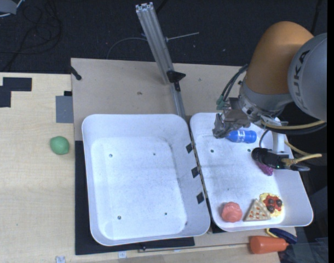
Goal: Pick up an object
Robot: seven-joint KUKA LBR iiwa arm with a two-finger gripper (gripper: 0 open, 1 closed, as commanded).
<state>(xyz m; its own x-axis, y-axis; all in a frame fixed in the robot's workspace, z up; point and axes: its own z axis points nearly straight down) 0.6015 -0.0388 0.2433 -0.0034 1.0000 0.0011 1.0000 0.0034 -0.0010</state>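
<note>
The gripper (pixel 225 127) was beside the blue thing (pixel 242 136), upper right. I couldn't tell if it was open or closed. Next, it probably needed to grab it.

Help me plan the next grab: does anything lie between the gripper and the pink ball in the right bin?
Nothing visible does. The gripper is over the right bin's far end; bare floor runs to the pink ball. The blue bottle and waffle toy lie off that line.
</note>
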